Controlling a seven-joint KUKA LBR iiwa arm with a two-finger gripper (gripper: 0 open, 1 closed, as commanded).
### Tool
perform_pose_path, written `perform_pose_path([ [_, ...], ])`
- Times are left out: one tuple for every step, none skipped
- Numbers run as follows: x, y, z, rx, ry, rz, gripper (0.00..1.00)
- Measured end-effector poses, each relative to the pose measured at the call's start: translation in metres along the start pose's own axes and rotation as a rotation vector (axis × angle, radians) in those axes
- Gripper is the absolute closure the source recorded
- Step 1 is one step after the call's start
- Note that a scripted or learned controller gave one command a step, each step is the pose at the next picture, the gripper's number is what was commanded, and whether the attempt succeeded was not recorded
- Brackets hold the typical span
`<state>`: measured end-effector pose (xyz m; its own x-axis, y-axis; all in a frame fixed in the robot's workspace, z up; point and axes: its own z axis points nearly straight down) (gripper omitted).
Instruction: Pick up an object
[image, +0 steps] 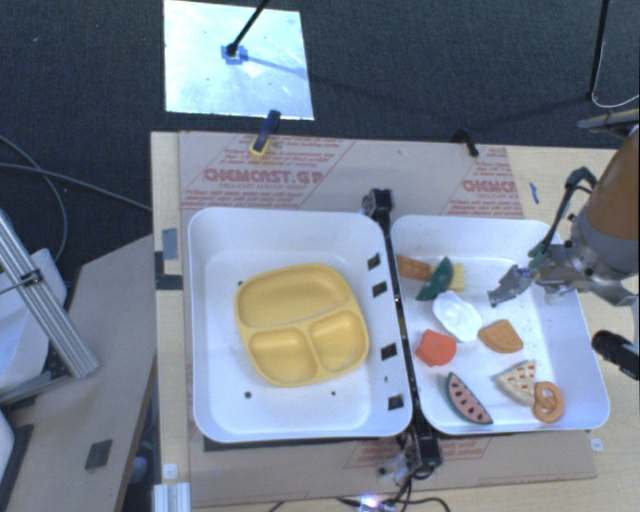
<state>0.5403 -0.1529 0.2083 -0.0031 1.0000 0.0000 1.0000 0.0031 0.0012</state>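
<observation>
The right bin (575, 400) holds several toy foods: a white piece (458, 316), an orange wedge (500, 336), a red piece (436, 348), a watermelon slice (468, 398), a pizza slice (520, 381), a pretzel (548, 401), a green-and-yellow piece (438, 278) and an orange piece (412, 267). My gripper (510, 286) hangs over the right bin's upper middle, up and to the right of the white piece and above the orange wedge. Nothing shows between its fingers.
The left bin (215, 400) holds a yellow divided plate (299, 322). A black divider with clips (392, 300) runs between the bins. The arm (610, 225) comes in from the right edge. A yellow-and-blue tool (265, 133) lies on the cardboard behind the bins.
</observation>
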Motion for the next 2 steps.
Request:
perform_pose_path([
  [-0.057,-0.055,0.119,0.012,0.001,0.010,0.00],
  [-0.054,-0.049,0.101,-0.002,-0.001,0.002,1.00],
])
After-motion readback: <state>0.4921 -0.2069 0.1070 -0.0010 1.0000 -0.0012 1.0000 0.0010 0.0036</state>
